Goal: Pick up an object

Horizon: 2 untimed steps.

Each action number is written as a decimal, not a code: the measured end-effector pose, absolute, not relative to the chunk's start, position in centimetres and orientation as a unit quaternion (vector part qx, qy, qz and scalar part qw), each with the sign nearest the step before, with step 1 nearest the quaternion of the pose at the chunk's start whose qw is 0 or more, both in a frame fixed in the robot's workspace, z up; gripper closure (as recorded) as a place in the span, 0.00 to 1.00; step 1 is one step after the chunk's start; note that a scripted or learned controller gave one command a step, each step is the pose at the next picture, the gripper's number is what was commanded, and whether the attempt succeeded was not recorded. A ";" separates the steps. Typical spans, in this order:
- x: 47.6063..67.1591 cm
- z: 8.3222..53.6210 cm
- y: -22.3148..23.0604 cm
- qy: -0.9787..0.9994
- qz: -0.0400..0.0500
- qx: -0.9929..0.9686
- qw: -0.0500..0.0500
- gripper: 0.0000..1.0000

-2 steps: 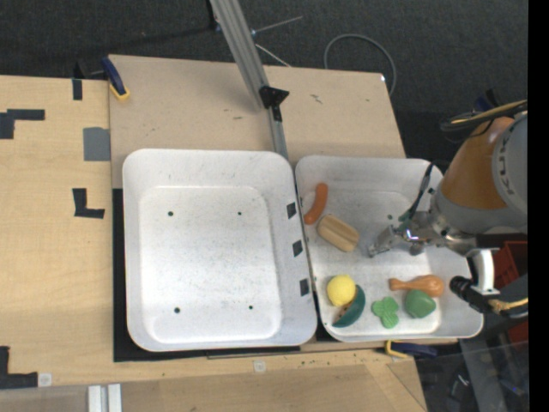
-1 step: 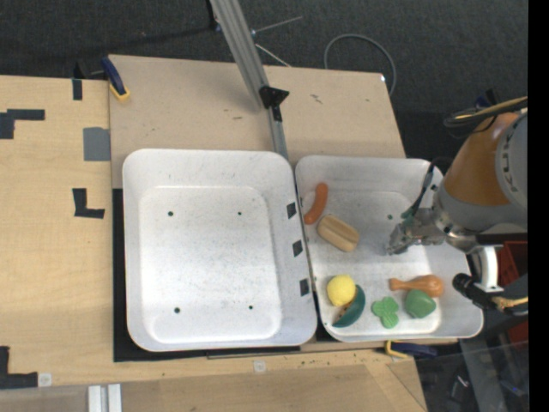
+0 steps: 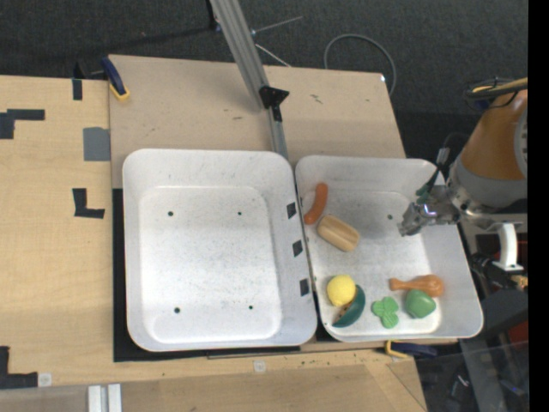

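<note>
The right bin [image 3: 369,178] holds several toy foods. An orange sausage [image 3: 316,202] lies near its left wall, with a tan bread roll [image 3: 338,233] just below it. A yellow lemon [image 3: 340,290] rests on a dark green piece [image 3: 352,311] at the front. A green leafy piece [image 3: 387,311], a green pepper [image 3: 419,304] and an orange drumstick [image 3: 418,285] lie at the front right. My gripper [image 3: 413,221] hangs over the right part of this bin, above bare floor, right of the bread roll. Nothing shows between its fingers.
The left bin [image 3: 206,247] sits beside the right one on the wooden bench. A slanted metal pole [image 3: 244,45] rises behind the bins. The arm's orange band [image 3: 497,140] is at the right edge.
</note>
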<state>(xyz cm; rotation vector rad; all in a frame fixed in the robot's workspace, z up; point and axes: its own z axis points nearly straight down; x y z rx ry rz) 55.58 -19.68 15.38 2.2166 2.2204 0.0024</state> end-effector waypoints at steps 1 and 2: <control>54.8 20.5 -20.2 0.707 -0.001 0.707 0.000 1.00; 55.1 25.3 -19.3 0.708 0.001 0.706 0.002 1.00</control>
